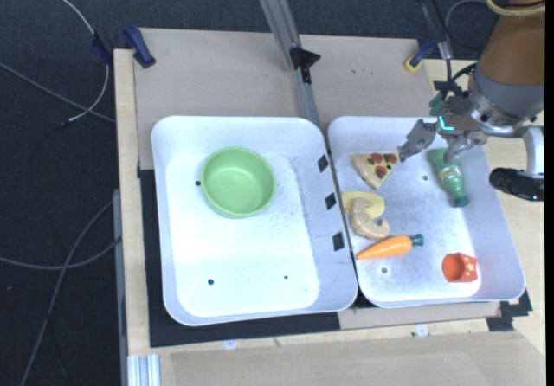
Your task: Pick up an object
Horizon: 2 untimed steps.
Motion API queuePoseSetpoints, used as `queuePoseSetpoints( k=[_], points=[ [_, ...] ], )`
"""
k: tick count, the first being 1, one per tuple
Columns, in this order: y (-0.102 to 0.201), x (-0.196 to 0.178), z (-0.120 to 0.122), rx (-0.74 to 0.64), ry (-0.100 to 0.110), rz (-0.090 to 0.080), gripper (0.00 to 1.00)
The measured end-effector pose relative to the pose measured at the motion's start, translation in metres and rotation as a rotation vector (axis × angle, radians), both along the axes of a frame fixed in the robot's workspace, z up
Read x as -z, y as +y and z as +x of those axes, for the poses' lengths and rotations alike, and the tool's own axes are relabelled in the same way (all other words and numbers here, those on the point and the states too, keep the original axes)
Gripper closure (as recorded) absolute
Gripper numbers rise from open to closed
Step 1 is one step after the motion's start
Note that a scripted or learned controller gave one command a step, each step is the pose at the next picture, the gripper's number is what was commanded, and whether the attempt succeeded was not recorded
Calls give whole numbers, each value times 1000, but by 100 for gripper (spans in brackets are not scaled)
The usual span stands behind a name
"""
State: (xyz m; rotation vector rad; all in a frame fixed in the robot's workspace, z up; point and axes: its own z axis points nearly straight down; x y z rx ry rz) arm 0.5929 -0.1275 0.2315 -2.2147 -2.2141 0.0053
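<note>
My gripper hangs over the back of the right bin, open, with nothing between its fingers. One finger points toward a pizza slice. The other finger stands just above the top of a green bottle that lies on the bin floor. A yellow and tan banana-like piece lies nearer the front. Below it are an orange carrot and a small red-orange object.
The left bin holds a green bowl. A metal pole slants down to the divide between the bins. Blue clamps sit at the bench's back corners. The arm's grey body rises at the right.
</note>
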Motion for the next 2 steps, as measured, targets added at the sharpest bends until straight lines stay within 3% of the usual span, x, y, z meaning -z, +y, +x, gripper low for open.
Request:
queuePoseSetpoints(
  k=[1, 2],
  points=[
    [0, -2, 1, 0, -4, 0, 0],
    [-8, 46, -4, 2, 5, 0, 0]
  ],
)
